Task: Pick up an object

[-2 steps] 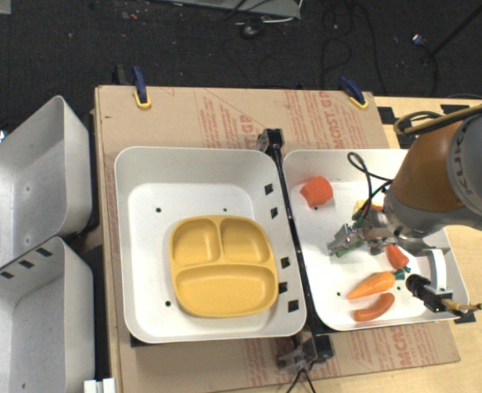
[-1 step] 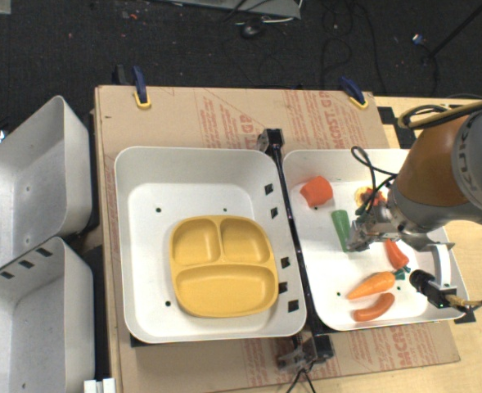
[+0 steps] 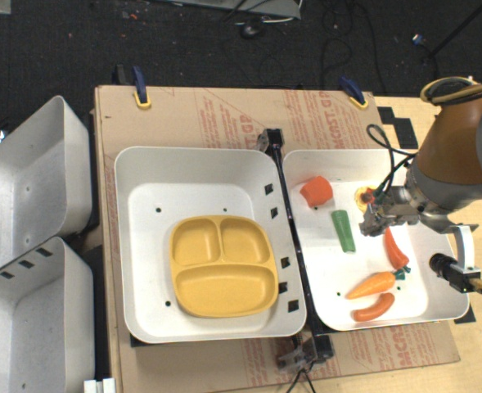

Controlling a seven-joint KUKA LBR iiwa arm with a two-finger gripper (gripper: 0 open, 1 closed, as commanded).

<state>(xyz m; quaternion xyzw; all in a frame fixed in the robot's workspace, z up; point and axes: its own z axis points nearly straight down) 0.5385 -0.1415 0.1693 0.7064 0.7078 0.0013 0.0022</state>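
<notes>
arm (image 3: 461, 150): on my feed, a bulky rounded grey casing with a broad orange band above the wrist.
cables: thin black leads trail along the wrist.
gripper (image 3: 377, 219): i see a small, dark grey metal assembly.

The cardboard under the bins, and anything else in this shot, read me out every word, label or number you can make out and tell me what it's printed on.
Red print on the cardboard sheet, along its top edge and again near the bottom right corner: letters show but are turned and too blurred to read.
Yellow divided tray: no text.
White bins: no text, only small black marks.
Toy vegetables, such as the carrot: no text.
</notes>
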